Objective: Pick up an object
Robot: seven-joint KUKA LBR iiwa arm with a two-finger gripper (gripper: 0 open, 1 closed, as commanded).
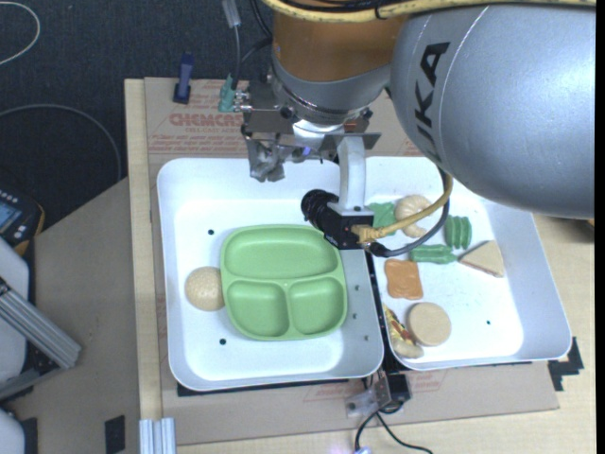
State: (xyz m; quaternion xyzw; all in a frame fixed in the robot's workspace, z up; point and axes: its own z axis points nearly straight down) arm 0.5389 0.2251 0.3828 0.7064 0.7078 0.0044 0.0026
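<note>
The pincer (267, 164) hangs over the back rim of the left bin (170, 244), above bare white floor; whether it is released or clenched cannot be told. Nothing shows in its grip. In that bin lies a green plate (284, 282) with three wells, and a tan bun (203, 288) touches its left edge. The right bin (529, 301) holds small food pieces: green pods (444, 241), an orange square (404, 279), a tan disc (431, 322) and a pale wedge (486, 258). Both bins sit on a brown board (142, 149) with red lettering, on a beige table (95, 244). Dark carpet (76, 64) lies beyond.
</note>
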